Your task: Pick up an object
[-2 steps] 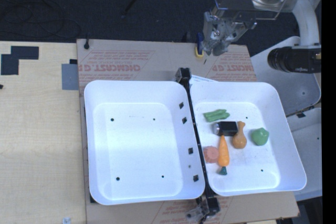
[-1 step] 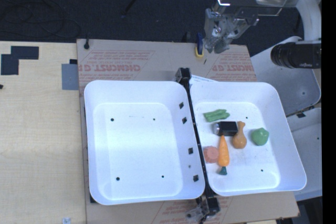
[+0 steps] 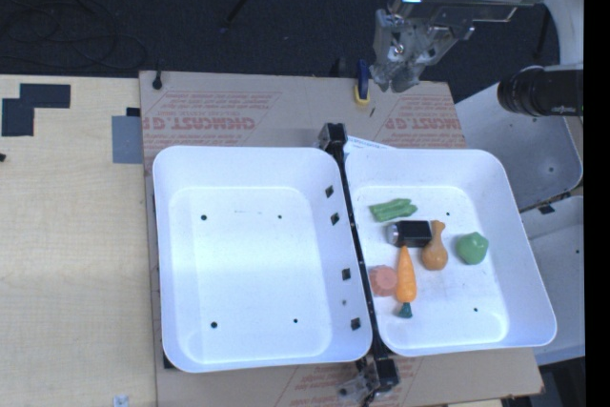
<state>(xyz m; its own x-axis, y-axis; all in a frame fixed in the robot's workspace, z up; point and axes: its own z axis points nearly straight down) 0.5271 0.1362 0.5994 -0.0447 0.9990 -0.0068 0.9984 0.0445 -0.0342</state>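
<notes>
The end effector [image 3: 393, 76] hangs high above the far edge of the counter [image 3: 67, 234], over the brown cardboard sheet [image 3: 229, 114] with red lettering that lies under the two bins; whether it is open or closed cannot be told from this angle, and nothing can be seen in its grasp. Its body is grey metal with a greenish part near the top. The left bin [image 3: 181, 172] is a shallow white plastic tray with rounded corners and a few small dark holes in its smooth floor. The right bin [image 3: 500, 176], of the same glossy white plastic, holds all the objects, clustered toward its middle. A green bean-pod shape [image 3: 392, 209], ridged and slightly curved, lies nearest the far side. Just below it is a small black blocky object [image 3: 411, 232], touching or nearly touching a tan pear-like gourd [image 3: 435, 250] with a narrow neck and a rounded bottom. To the right, apart from these, sits a rounded green fruit [image 3: 472, 248]. An orange carrot [image 3: 406, 276], tapered and smooth, lies lengthwise with a small dark teal tip at its near end, and a flat pink disc [image 3: 383, 280] rests just beside it on the left. A black clip strip [image 3: 345, 234] joins the two bins.
</notes>
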